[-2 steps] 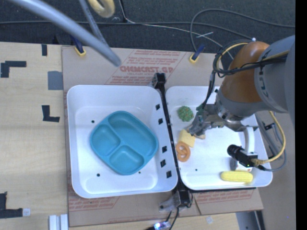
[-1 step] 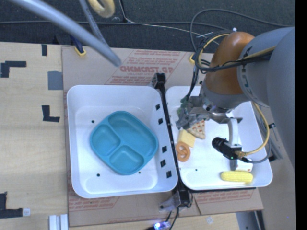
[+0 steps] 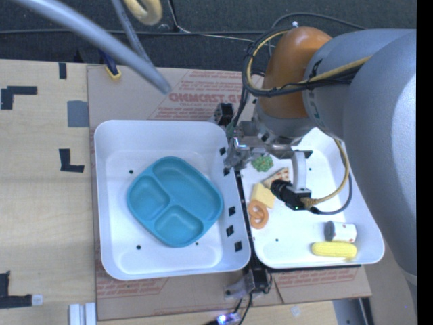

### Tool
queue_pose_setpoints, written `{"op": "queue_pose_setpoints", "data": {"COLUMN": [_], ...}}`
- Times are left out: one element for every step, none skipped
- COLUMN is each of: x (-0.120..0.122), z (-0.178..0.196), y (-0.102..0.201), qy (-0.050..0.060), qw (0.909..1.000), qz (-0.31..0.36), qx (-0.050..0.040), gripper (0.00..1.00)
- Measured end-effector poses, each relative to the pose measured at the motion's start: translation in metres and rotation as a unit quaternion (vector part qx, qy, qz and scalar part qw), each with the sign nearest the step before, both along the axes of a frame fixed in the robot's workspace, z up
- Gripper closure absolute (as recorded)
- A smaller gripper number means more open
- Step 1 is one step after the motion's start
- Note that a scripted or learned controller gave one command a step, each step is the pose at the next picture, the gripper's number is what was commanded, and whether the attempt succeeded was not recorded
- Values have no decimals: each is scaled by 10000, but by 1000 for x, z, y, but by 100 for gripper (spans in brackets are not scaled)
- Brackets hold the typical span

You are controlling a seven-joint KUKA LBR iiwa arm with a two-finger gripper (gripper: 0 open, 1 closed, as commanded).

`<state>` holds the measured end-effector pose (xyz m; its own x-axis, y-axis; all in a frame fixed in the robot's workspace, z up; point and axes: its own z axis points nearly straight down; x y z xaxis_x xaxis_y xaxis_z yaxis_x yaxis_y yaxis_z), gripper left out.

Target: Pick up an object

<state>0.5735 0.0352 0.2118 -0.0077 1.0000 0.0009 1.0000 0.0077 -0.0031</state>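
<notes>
My gripper point(image 3: 245, 152) hangs low over the far left corner of the right bin point(image 3: 358, 212), just by the wall shared with the left bin. A small green broccoli-like piece point(image 3: 262, 161) lies right beside it, partly under the wrist. Nearer the camera along that wall lie a tan cracker point(image 3: 279, 176), a yellow wedge point(image 3: 262, 195) and an orange ring point(image 3: 257, 214). A yellow corn cob point(image 3: 333, 250) and a small white and grey item point(image 3: 340, 231) rest in the bin's near right corner. Nothing is seen held in the gripper.
The left bin point(image 3: 111, 181) holds a blue divided plate point(image 3: 174, 200). The grey arm with its orange band point(image 3: 298, 59) covers the right bin's far side. A black cable point(image 3: 292, 196) loops over the right bin's middle. Cardboard lies under both bins.
</notes>
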Motion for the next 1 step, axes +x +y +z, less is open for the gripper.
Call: {"op": "queue_pose_setpoints", "data": {"x": [16], "z": [10], "y": [48], "qy": [1], "qw": [10000], "qz": [-3], "qx": [-2], "gripper": [100]}}
